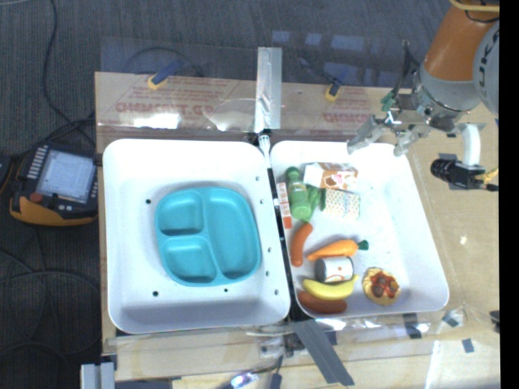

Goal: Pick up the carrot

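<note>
My gripper [381, 138] sits over the back rim of the right bin [422, 217], near its far right corner, well apart from the carrot. Fingers spread, nothing between them.

Carrot [336, 249] lies in the right bin, front half, roughly level across the bin, green top pointing right. Just beside its left end: a sausage [299, 243], angled. Just below it: a small can [334, 269] on its side, touching or nearly touching the carrot; can't tell which. Banana [328, 288] curves under the can, with a second brown sausage [320, 304] at the front wall. Small pizza-like piece [381, 285] to the right of the banana.

Further back in the same bin: green bottle [299, 197] against the left wall, and printed cartons [336, 189] beside it.

Left bin [130, 217] holds a blue divided tray [208, 234], three compartments.
</note>
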Motion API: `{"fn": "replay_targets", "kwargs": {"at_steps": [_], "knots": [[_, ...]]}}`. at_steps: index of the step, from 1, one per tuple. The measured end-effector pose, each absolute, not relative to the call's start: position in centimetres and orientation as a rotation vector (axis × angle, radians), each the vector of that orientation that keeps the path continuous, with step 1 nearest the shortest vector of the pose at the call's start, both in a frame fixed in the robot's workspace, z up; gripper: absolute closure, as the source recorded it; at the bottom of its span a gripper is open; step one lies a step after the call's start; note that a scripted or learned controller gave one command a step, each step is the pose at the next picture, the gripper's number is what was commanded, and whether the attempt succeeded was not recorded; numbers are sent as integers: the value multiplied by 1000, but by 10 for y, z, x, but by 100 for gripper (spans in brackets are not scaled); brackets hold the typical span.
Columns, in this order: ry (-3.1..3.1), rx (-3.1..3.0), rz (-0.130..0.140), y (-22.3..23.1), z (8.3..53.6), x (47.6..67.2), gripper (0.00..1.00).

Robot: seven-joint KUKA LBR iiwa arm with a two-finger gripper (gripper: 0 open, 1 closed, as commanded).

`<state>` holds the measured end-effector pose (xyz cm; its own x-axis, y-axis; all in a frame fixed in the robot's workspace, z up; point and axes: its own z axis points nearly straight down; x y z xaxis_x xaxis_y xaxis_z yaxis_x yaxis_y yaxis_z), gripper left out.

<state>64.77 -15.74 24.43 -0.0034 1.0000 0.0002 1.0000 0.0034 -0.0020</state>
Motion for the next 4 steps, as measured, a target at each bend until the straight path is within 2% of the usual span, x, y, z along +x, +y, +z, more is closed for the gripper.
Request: {"fn": "replay_targets", "kwargs": {"at_steps": [1,2,3,4], "knots": [[-1990,-2428,5,-164,223,653,0],[-2174,-2262,3,-134,134,564,0],[-2075,-2370,-14,-141,90,516,0],[-2352,-2113,-13,-119,91,495,0]]}}
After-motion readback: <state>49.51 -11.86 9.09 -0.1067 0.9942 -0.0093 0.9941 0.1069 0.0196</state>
